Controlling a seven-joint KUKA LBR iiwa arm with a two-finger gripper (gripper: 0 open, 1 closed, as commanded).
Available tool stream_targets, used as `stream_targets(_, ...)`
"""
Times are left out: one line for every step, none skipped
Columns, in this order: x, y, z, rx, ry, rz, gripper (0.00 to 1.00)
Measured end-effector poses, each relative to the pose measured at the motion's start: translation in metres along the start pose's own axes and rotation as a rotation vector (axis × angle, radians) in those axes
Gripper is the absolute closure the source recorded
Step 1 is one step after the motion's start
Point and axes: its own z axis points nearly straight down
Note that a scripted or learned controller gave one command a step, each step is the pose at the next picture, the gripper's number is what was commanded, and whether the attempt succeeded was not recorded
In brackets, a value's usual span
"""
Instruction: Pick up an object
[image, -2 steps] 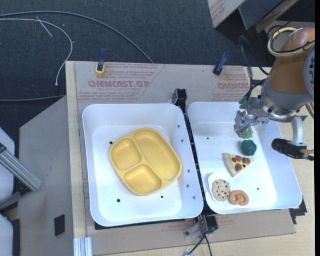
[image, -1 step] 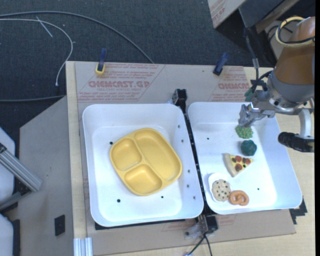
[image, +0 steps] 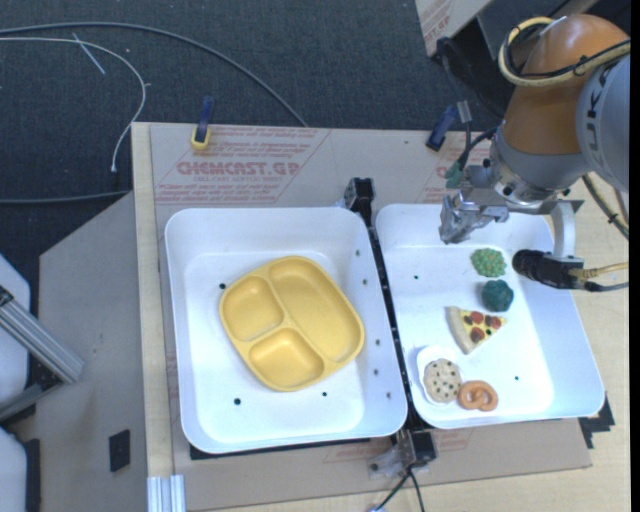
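- Left bin (image: 190, 330): holds a yellow divided tray (image: 290, 320); rigid, probably light plastic, too broad to span; take it by a rim.
- Right bin (image: 570, 370): holds the small toy foods.
- Gripper (image: 462, 228): above the far part of the right bin, nothing between its fingers; opening cannot be determined.
- Pizza slice (image: 473, 327): flat, likely hard to pinch.
- Cookie (image: 441, 379), pretzel (image: 478, 397): near side, touching.
- Two green pieces (image: 488, 262): lumpy, nearest the gripper; pinch across the sides.

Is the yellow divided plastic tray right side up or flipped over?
Right side up. The yellow divided plastic tray lies flat in the left white bin, its three compartments open upward and nothing in them.
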Motion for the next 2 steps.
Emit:
stream_targets(0.054, 0.004, 0.015, 0.006, 0.001, 0.0, 1.0)
stream_targets(0.109, 0.001, 0.02, 0.006, 0.001, 0.0, 1.0)
